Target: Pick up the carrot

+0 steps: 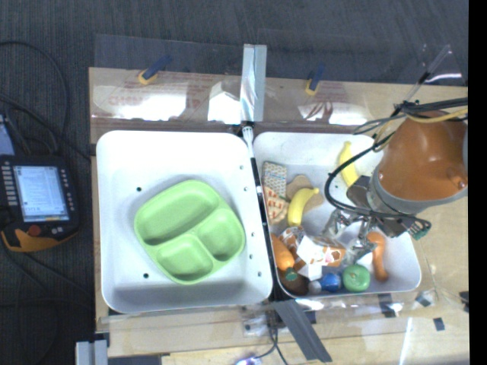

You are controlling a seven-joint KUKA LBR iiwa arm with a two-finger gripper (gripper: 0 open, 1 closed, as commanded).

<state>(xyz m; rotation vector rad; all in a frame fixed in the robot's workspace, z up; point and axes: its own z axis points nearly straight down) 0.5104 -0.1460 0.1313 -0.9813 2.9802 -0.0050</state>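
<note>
Beside the gripper (351, 233), carrot (378, 255)

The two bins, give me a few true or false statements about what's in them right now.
1. The green divided plate lies in the left bin. True.
2. The carrot lies on the green divided plate. False: it lies in the right bin, near the tool.
3. A banana lies in the right bin. True.
4. The arm's tool hangs over the left bin. False: it is over the right bin's clutter.
</note>
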